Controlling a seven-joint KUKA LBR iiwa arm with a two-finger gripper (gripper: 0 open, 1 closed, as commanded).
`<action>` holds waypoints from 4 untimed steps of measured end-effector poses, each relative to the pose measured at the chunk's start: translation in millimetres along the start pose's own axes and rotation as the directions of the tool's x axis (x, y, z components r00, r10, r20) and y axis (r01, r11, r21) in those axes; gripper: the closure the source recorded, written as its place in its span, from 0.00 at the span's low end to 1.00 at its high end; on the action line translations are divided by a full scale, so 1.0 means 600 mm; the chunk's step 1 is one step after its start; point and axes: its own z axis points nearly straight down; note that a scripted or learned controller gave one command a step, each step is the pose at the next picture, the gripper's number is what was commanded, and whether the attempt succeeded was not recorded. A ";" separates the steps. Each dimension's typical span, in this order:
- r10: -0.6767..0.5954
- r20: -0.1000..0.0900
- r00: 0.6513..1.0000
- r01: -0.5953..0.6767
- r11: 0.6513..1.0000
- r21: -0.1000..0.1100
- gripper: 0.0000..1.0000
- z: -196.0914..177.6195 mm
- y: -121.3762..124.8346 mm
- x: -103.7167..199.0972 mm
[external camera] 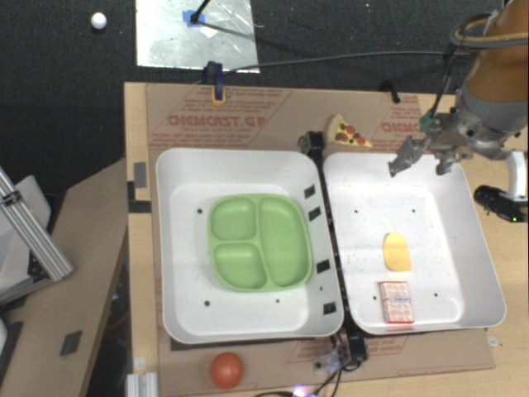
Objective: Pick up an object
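Observation:
A yellow oval object (397,251) lies in the right bin (463,222), near its middle. A small pink-and-white box (397,302) rests just in front of it, close to the bin's near wall. My gripper (423,159) hangs over the far edge of the right bin, well above and behind both objects. Its two fingers (402,160) are spread apart with nothing between them.
The left bin (178,246) holds a green divided plate (259,241). A toy pizza slice (350,133) lies on the board behind the bins. An orange ball (226,370) sits on the board in front of the left bin. A blue clamp (215,81) stands at the board's far edge.

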 end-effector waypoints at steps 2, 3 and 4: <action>0.000 0.001 1.000 0.000 1.000 -0.007 0.00 0.061 0.007 -0.002; 0.001 0.001 1.000 -0.001 1.000 -0.006 0.00 0.137 0.006 -0.015; 0.001 0.000 1.000 -0.001 1.000 -0.004 0.00 0.234 -0.007 -0.019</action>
